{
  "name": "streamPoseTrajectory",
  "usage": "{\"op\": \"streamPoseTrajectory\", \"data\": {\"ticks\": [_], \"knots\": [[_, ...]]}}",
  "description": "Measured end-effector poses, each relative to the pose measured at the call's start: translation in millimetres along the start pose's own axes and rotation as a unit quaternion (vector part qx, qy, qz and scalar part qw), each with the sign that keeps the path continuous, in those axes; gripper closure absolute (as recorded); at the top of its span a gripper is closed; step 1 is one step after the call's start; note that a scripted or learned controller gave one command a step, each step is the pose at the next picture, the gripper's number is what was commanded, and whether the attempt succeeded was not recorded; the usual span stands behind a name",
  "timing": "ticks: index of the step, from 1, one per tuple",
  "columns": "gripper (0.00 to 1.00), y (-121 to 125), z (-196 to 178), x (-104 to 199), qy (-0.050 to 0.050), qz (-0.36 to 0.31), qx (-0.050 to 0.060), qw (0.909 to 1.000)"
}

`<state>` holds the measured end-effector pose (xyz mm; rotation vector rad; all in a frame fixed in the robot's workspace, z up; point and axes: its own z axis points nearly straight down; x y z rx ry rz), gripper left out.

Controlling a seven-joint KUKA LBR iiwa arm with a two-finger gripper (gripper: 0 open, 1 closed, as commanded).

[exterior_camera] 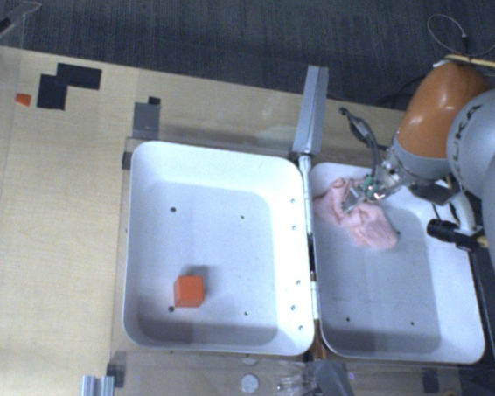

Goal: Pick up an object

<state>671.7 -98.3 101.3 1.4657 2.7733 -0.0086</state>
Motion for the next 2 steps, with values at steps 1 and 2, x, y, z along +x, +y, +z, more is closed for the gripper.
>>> {"op": "streamPoseTrajectory", "data": {"ticks": [1, 2], "knots": [[1.0, -0.2, -12.0, -0.4, 0.0, -0.001, 0.001, 1.0], [1.0, 16.2, -86.6, 24.8, 0.001, 0.165, -0.005, 0.9862]]}}
